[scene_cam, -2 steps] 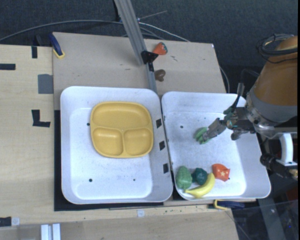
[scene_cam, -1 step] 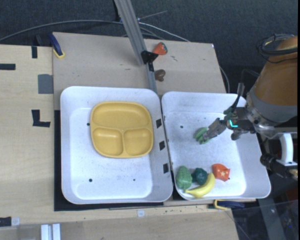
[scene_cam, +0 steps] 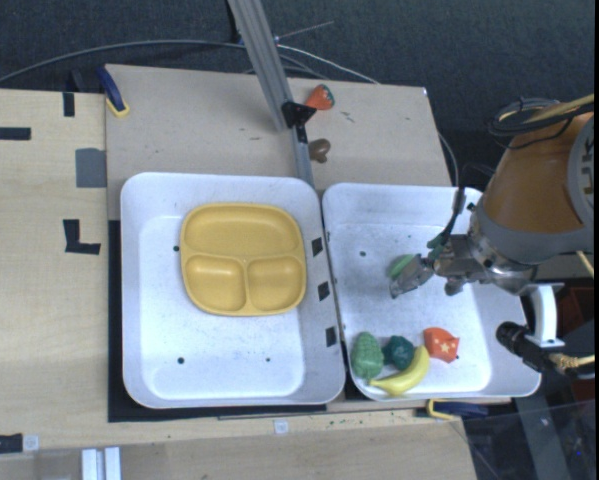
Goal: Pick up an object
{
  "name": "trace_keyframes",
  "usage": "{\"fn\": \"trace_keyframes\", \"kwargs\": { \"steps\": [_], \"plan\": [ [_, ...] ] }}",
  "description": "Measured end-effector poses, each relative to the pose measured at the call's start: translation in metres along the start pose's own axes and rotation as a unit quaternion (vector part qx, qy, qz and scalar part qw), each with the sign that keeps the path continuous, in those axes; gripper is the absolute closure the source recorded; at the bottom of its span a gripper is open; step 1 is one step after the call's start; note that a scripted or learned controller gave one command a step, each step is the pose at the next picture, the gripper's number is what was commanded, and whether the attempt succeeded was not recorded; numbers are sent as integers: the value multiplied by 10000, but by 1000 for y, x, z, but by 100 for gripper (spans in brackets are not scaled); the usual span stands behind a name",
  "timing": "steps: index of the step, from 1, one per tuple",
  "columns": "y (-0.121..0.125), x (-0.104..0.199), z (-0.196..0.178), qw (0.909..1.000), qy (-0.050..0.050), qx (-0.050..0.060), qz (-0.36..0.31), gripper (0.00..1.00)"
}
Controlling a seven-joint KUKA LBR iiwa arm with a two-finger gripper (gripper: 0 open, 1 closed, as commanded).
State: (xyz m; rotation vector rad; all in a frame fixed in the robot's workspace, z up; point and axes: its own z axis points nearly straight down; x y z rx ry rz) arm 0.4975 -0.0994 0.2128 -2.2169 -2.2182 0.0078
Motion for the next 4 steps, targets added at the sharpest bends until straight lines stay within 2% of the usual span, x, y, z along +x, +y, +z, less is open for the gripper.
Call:
{"fn": "trace_keyframes", "kwargs": {
  "steps": [2,3,4],
  "plan": [
    [-2,-9,122,10000,1,-2,2,0],
    [-1,-8,110,10000,9,-11,-6,100],
    [-7,-17,59,10000,-5,-48,5,100]
  ]
}}
